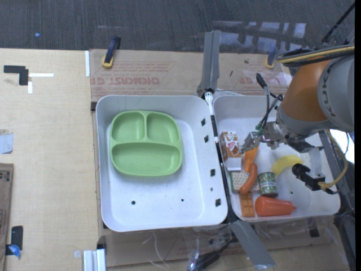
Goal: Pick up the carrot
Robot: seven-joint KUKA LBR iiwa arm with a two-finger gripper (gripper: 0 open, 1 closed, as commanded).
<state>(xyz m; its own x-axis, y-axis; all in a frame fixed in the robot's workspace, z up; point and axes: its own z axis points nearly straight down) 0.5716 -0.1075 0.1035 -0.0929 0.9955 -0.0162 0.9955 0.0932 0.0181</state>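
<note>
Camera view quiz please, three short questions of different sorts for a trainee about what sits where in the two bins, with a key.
1. True or false: the green divided plate lies in the left bin.
2. Which thing lies nearest the banana? A. green can B. green divided plate C. small carton
3. Fill in: the gripper is over the ___ bin.

Key: 1 true. 2 A, the green can sits just beside the banana. 3 right; the gripper is above the food items in the right bin.
</note>
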